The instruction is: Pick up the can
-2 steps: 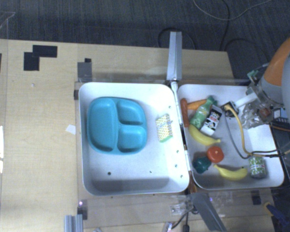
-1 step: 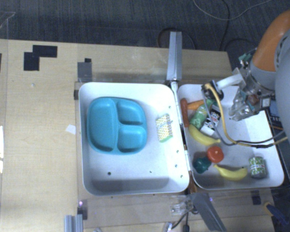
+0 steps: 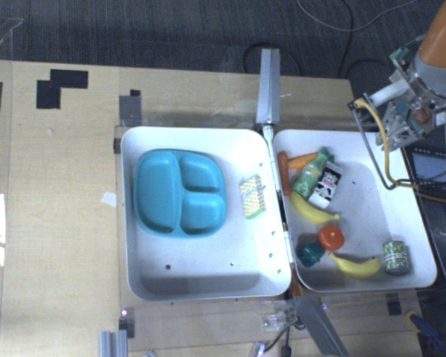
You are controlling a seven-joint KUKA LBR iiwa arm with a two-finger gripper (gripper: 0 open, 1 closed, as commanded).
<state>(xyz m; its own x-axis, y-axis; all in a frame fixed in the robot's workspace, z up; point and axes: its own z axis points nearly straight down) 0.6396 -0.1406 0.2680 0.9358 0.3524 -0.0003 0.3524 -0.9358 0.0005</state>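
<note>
Claw point(image 3: 403, 121) hangs over the right bin's point(image 3: 409, 199) upper right rim; whether it is clenched I cannot tell. Well below it, the can point(image 3: 395, 256), small with a green patterned label, lies on its side in the bin's lower right corner, beside a banana point(image 3: 357, 264).

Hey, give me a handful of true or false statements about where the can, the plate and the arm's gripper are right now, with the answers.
1. The can lies in the right bin. True.
2. The gripper is clamped on the can. False: it is above the right bin's far right corner, apart from the can.
3. The blue plate sits in the left bin. True.
4. The can rests on the blue plate. False: it is near the right bin's front right corner, beside a banana.
</note>
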